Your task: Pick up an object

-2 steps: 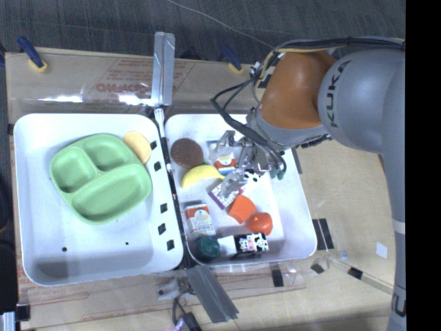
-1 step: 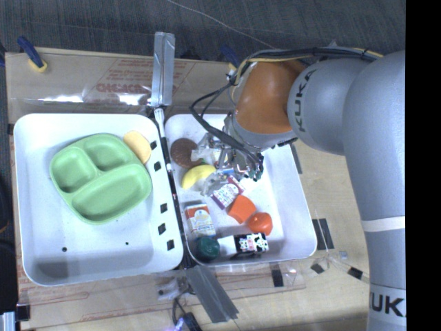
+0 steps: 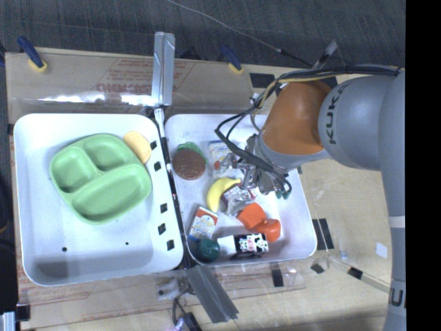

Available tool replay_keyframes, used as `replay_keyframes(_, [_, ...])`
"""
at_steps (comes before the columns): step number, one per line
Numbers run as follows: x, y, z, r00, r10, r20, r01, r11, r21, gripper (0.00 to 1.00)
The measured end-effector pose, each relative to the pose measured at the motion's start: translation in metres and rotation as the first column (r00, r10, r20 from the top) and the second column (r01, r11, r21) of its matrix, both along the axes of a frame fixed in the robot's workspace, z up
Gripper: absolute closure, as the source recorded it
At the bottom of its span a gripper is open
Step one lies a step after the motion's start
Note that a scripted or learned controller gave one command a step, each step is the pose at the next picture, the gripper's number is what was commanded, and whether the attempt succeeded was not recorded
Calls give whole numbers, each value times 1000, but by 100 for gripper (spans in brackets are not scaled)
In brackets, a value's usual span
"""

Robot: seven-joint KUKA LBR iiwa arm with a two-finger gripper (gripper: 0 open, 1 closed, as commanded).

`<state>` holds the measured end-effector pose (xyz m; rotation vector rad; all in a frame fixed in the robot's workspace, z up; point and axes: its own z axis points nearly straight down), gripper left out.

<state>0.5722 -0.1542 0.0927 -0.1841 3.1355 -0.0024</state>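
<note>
Orange and grey, the arm point(image 3: 324, 123) reaches into the right bin point(image 3: 303, 219), and its gripper point(image 3: 251, 179) hangs low over the pile of things there. I cannot tell whether the fingers are open or closed. Just under them lies a crinkled silver packet point(image 3: 238, 198), with a yellow banana point(image 3: 219, 192) touching its left side and an orange block point(image 3: 252, 216) just below.

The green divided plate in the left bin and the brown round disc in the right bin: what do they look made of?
The green divided plate looks like moulded plastic: one even colour, smooth rounded compartments, a soft sheen. The brown round disc looks like a toy burger patty, probably plastic or rubber, with a matte, slightly mottled top; the view leaves open which.
</note>
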Motion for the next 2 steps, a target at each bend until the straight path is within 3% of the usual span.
replay_keyframes(1, [-15,46,-1,994,110,-2,-110,994,3,0])
replay_keyframes(2, [-13,47,9,993,117,0,-117,993,2,100])
